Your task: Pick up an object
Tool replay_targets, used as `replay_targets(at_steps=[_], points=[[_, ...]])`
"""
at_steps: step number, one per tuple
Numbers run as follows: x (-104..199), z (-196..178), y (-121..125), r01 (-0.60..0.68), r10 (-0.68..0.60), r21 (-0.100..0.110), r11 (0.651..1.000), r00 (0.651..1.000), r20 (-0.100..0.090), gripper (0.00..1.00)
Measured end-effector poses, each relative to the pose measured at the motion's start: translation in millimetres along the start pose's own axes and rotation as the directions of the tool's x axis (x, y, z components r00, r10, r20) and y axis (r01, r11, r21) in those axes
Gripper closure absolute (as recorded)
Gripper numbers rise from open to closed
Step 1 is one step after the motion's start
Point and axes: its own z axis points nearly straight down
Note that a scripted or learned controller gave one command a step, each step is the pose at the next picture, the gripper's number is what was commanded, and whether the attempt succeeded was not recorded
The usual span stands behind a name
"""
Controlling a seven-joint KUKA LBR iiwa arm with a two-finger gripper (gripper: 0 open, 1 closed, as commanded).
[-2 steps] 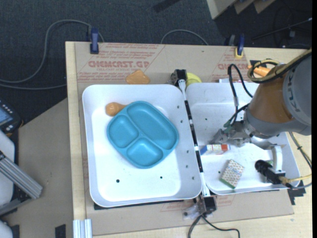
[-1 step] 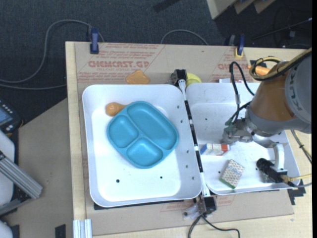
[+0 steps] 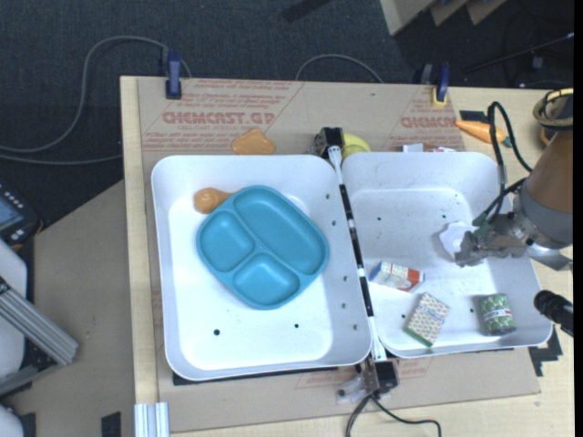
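Two white bins [image 3: 182, 271] sit on a tan worktop [image 3: 137, 244] printed with red lettering. The left bin holds a sky-blue divided plate [image 3: 262, 246] and an orange lump [image 3: 211, 199]. The right one holds a speckled beige-green packet [image 3: 426, 319], a green patterned can [image 3: 496, 314], and a small box [image 3: 397, 276] — white, red and blue.

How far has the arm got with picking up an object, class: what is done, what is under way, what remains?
Done: the gripper has reached into the right bin, beside a crumpled white object.
Under way: a possible grasp there; the view is too blurred to confirm it.
Left: nothing looks lifted. The small carton, patterned packet and green can lie on the bin floor; the blue divided tray sits in the left bin.
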Motion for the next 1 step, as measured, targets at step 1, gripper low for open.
replay_targets(at_steps=[1], points=[[53.2,-26.8,-0.3,0.010,-0.010,0.003,1.000,1.000,-0.005,1.00]])
